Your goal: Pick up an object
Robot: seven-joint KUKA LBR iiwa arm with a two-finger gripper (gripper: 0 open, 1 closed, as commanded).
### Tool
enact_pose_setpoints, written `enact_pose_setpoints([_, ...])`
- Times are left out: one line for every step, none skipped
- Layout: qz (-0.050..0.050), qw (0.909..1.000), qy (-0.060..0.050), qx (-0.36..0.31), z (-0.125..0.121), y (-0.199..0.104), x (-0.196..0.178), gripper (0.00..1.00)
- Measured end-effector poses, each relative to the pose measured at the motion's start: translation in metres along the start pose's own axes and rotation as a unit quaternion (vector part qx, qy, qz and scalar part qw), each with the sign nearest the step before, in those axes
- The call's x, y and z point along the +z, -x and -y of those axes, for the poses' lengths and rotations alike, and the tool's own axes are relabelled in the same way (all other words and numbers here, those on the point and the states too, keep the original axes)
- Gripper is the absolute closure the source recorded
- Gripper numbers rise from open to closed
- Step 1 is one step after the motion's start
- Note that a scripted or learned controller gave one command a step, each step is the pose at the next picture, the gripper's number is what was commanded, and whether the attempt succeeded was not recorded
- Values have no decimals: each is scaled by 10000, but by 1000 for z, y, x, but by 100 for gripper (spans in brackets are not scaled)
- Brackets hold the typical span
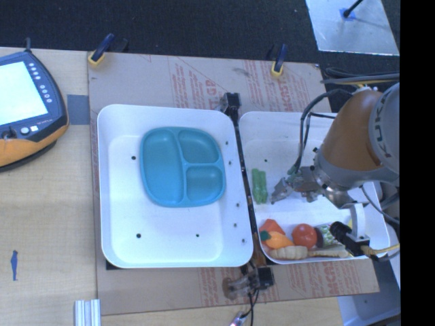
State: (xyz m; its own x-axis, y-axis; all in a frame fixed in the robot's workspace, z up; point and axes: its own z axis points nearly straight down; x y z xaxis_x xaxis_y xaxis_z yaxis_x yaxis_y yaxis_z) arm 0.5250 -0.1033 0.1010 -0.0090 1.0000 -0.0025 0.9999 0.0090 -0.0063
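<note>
Item 1, left bin (115, 182): shallow white tray carrying one blue divided plate (182, 166), lying flat near its middle.

Item 2, right bin (272, 131): holds the candidates for picking. A green oblong piece (259, 185) lies alone by the bin's left wall; an orange pepper-like piece (273, 234), a red tomato (305, 236) and a pale corn-like piece (292, 252) crowd along the near edge, some touching (crowding makes a clean grasp there harder, in my judgement).

Item 3, arm: reaches in from the right, its orange band (350, 138) above the wrist. The jaws (287, 190) hang over the right bin's middle, just beside the green piece and apart from the near-edge cluster; whether they stand open or closed cannot be told, and nothing is visibly between them.

Item 4, desk (47, 216): also bears a control pendant (27, 107) at the far left, well clear of the work.

Status: pick not yet made; the green piece looks like the likeliest target.
</note>
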Motion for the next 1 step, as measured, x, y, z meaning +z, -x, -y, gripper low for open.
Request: enact_pose_setpoints([12,10000,-6,-19,0,1,-10,100])
